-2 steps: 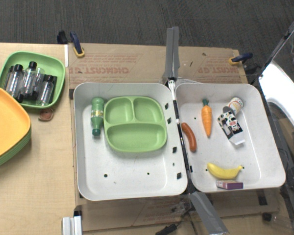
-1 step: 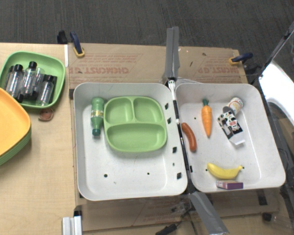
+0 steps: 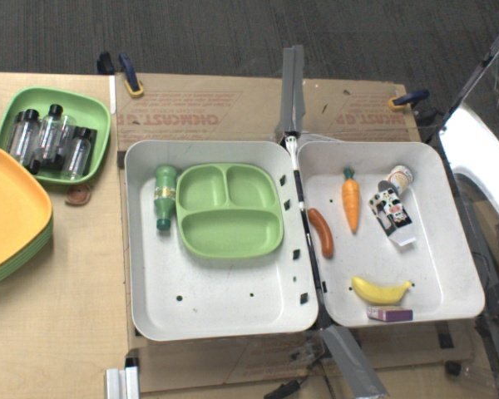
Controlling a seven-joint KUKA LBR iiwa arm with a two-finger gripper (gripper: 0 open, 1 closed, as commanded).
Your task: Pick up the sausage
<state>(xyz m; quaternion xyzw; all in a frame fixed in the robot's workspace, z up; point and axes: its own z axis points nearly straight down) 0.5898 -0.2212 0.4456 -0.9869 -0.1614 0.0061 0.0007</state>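
**One sausage in the right bin, by the dividing wall**

From the camera above the bench we count two shallow white plastic bins, the left bin [image 3: 150, 306] and the right bin [image 3: 449, 248], set side by side on a sheet of brown cardboard [image 3: 208, 115].

The left bin holds two things. One is a light green plastic plate with three compartments [image 3: 229, 210]. The other is a green plastic bottle [image 3: 165, 196] lying just beside the plate's left edge.

The right bin holds six things:
- one reddish-brown toy sausage [image 3: 320, 231]
- one orange toy carrot with a green top [image 3: 350, 199]
- one yellow toy banana [image 3: 381, 290]
- one black-and-white patterned carton [image 3: 392, 213]
- one small pale can [image 3: 399, 177], touching the carton's far end
- one small purple box [image 3: 389, 314], just in front of the banana

The sausage lies close to the right bin's left wall. It runs roughly front to back and sits to the left of the carrot, apart from it, with the banana well apart toward the near side.

Outside the bins, at the left, we see one green square tray [image 3: 54, 135] holding what look like four clear bottles with dark caps. There is also a stack of orange plates [image 3: 12, 223].

We cannot tell the claw's state, nor how the sausage lies relative to it.
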